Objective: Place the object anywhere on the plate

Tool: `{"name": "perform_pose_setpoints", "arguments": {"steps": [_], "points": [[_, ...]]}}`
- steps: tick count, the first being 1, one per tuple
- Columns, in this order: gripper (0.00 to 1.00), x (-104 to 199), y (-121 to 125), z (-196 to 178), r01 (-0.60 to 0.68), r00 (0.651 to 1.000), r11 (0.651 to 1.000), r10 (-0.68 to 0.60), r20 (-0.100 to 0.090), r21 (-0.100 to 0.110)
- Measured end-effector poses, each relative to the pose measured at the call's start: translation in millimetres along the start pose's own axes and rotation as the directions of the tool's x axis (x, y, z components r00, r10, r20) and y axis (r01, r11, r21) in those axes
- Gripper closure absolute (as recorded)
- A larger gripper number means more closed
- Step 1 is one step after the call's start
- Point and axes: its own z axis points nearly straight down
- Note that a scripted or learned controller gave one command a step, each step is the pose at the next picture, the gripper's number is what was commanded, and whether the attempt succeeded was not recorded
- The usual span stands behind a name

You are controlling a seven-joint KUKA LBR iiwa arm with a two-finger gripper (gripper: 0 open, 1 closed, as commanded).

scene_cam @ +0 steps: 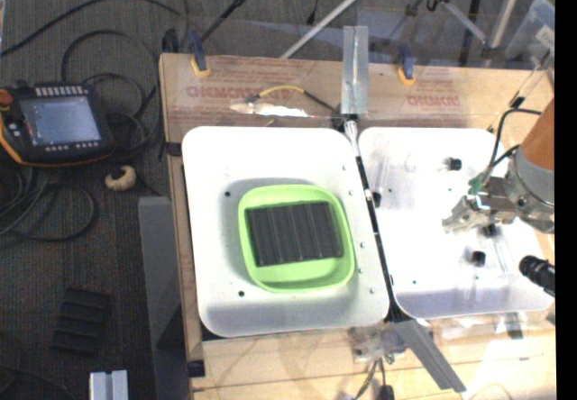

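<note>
A square green plate (295, 237) with rounded corners sits in the middle of the left white bin (207, 209). A dark grey ribbed rectangular object (295, 233) lies flat on the plate and covers most of its inside. My gripper (471, 212) hangs over the right part of the right bin (415, 236), well to the right of the plate and apart from the object. Nothing shows in its grasp. The grey arm with its orange band (544, 139) comes in from the right edge.
A metal divider post (355, 74) stands at the back between the two bins. Small black knobs (453, 163) (475, 256) dot the right bin floor. A teach pendant (56, 123) and cables lie on the floor to the left.
</note>
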Motion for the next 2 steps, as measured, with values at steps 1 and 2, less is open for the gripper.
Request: {"name": "perform_pose_setpoints", "arguments": {"steps": [1, 2], "points": [[0.00, 0.0, 0.0, 0.0, 0.000, 1.000, 1.000, 0.000, 0.000, 0.000], [0.00, 38.8, -19.1, -50.0, -0.172, 0.985, 0.985, 0.172, -0.001, 0.001]]}}
